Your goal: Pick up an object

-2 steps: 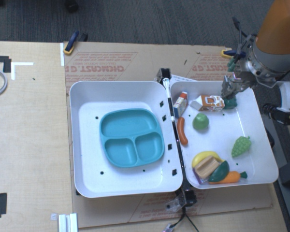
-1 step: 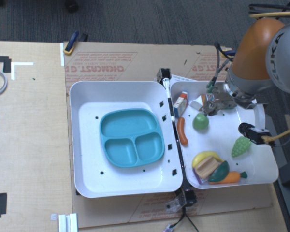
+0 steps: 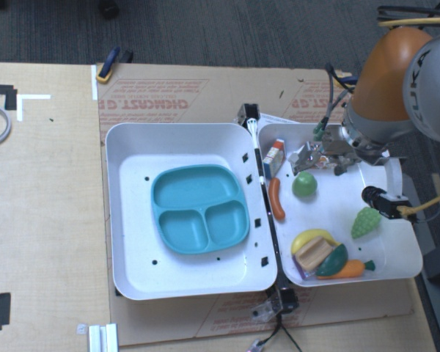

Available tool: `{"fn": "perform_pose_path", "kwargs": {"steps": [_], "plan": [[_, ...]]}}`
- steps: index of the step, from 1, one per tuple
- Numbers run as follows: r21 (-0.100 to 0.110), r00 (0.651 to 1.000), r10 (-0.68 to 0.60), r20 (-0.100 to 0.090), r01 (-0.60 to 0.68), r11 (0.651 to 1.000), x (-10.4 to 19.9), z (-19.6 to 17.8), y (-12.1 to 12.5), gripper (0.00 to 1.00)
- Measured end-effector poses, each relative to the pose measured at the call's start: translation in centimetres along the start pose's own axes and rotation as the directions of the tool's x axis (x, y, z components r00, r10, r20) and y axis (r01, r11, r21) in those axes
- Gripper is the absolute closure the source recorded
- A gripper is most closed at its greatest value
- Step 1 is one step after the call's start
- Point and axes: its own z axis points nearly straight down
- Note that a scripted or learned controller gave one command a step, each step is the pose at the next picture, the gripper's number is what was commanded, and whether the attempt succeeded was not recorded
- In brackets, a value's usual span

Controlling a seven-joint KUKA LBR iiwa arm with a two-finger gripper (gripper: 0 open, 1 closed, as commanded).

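While the gripper [image 3: 313,156] hangs near the right bin's [image 3: 396,259] upper edge, right above the green ball [image 3: 304,185], can't tell if it's open; bare floor mid-bin.

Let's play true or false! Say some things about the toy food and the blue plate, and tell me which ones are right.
1. The blue tray sits in the left bin. True.
2. The green ball is in the left bin. False: it lies in the right bin.
3. The gripper hovers near the green ball. True.
4. The hot dog lies on the blue tray. False: it is in the right bin, by the divider.
5. The carrot lies near the right bin's front edge. True.
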Motion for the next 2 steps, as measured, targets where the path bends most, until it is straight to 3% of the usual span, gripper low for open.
{"fn": "perform_pose_path", "kwargs": {"steps": [1, 2], "plan": [[0.000, 1.000, -0.001, 0.000, 0.001, 1.000, -1.7, 8.8, 5.2, 0.00], [0.040, 1.000, 0.000, -0.009, 0.000, 0.999, -2.0, 10.0, 6.8, 0.00]]}}
